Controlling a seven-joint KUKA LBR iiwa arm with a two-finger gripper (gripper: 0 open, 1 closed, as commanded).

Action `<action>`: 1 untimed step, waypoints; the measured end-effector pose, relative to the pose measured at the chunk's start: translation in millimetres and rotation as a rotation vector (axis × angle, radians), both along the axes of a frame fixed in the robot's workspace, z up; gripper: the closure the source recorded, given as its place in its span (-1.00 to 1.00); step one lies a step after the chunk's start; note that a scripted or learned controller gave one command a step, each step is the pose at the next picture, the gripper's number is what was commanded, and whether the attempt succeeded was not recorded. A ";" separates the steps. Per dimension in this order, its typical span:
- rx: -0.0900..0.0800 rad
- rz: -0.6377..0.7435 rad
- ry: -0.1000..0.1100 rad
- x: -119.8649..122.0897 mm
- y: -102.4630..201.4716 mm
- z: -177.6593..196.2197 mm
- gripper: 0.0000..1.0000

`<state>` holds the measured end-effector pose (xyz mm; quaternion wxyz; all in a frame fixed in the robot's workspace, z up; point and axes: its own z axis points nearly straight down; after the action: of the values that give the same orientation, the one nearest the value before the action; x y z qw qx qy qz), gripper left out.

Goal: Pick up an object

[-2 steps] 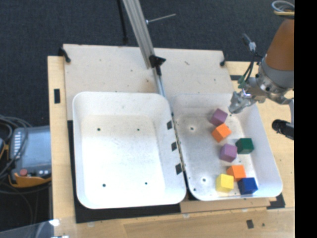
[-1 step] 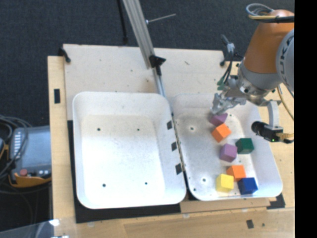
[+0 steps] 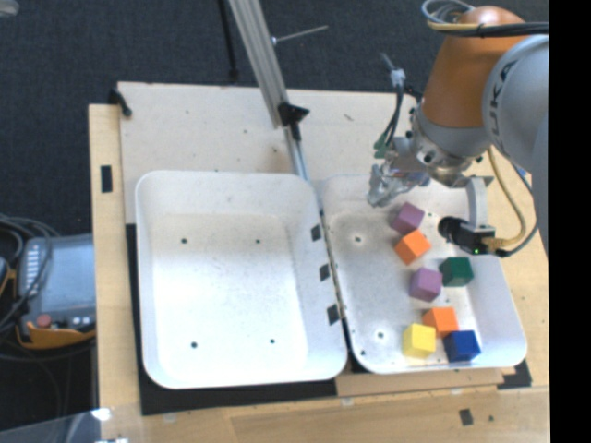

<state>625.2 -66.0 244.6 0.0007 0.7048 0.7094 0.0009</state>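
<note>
In the camera view, the bench (image 3: 185, 123) carries two shallow white bins next to each other. The left bin (image 3: 231, 280) has only small dark specks on its floor. The right bin (image 3: 369, 275) contains seven small blocks.

The grey arm (image 3: 480, 72), with its orange band, enters from the right side and bends down over the far end of the right bin. The gripper (image 3: 386, 190) hangs above the upper left part of this bin. It is near a purple block (image 3: 406, 217) but nothing is visible between its fingers. Whether the jaws are wide or narrow, I cannot tell, because the metal parts are blurred together.

Just below the purple block lies an orange block (image 3: 413, 245). Further down is a second purple block (image 3: 426, 283), and a green block (image 3: 456, 270) is just beside it on the right. At the near end of the bin, a second orange block (image 3: 442, 318), a yellow block (image 3: 419, 340) and a blue block (image 3: 462, 345) sit close together.

A slanted aluminium rail (image 3: 263, 58) stands behind the bins. On the floor at the left there is a grey control pendant (image 3: 55, 284).
</note>
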 end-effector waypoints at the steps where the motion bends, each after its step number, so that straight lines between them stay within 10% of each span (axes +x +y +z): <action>1: 0.000 0.000 0.004 4.7 55.9 -11.7 1.00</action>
<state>629.9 -10.1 233.0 -0.0005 0.7048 0.7094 -0.0005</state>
